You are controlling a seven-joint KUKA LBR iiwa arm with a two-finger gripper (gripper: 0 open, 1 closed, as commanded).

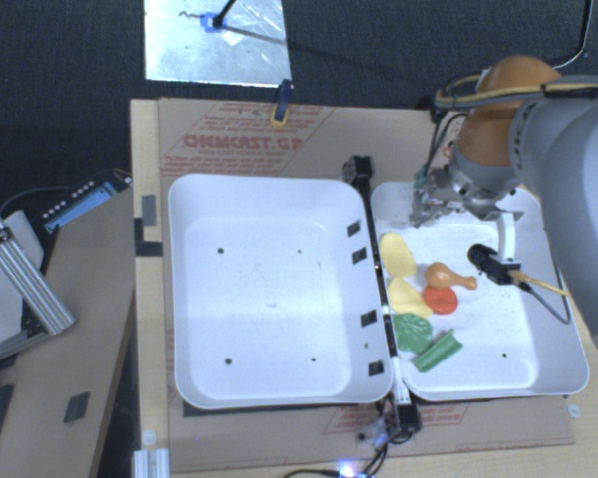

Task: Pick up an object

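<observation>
Two green pieces (424, 342), one red (441, 301), two yellow (399, 257), one drumstick (448, 277), end effector (427, 205) grip unclear

bins (269, 192): smooth white plastic, slight sheen | toy food (419, 297): glossy plastic-looking | board under bins (244, 137): matt brown cardboard, red print | sheet up top (194, 28): shiny, foil-like metal | arm (568, 167): smooth grey shell, satin finish
</observation>
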